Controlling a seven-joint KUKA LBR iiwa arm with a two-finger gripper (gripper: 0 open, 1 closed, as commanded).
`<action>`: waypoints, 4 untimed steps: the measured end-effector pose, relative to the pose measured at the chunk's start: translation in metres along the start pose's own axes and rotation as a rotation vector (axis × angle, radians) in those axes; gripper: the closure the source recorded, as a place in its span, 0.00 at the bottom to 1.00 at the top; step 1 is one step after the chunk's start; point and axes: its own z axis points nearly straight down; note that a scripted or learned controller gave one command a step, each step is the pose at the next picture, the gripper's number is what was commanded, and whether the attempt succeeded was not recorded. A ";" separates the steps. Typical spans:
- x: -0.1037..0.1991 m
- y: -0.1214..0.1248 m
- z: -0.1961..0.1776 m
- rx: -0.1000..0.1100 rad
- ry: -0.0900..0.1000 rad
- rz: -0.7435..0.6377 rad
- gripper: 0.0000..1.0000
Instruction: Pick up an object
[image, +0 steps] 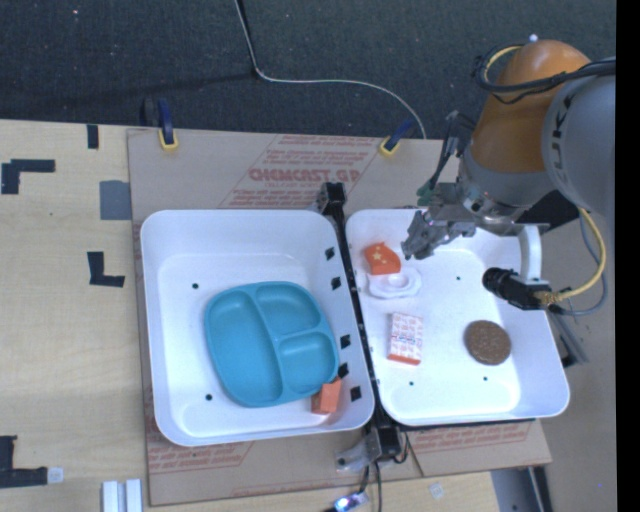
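Objects for picking scattered across two shallow white bins, glossy plastic with rounded corners.

Left bin (170, 250): teal divided plate (270, 342), smooth, three compartments, rounded-square outline, lying flat mid-bin. Small orange block (326, 398) touching plate's lower right corner, close against the right wall.

Right bin (540, 400): orange-red rounded piece (381, 258) near the upper left corner, just beside the divider. White ring-like item (392, 285) directly below it, touching or nearly so. Flat printed packet (405, 338), white with red pattern, rectangular, mid-bin. Brown disc (488, 342), matte, round, to the right of packet, well apart from it. Open floor between packet and disc, and along the lower edge.

Bins side by side, dark divider strip (345, 290) between them, on printed cardboard sheet (290, 170) over pale wood surface (60, 300).

Arm (540, 110) reaching in from right, grey with orange band, wrist angled down-left. Hand (418, 243) low over upper left part of right bin, just right of orange-red piece. Fingers dark and bunched; spread cannot be told, nothing seen between them.
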 end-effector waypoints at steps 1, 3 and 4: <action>0.054 -0.009 0.016 0.002 0.000 0.000 1.00; 0.166 -0.031 0.006 0.001 0.000 -0.002 1.00; 0.163 -0.030 0.006 0.001 -0.002 0.003 0.00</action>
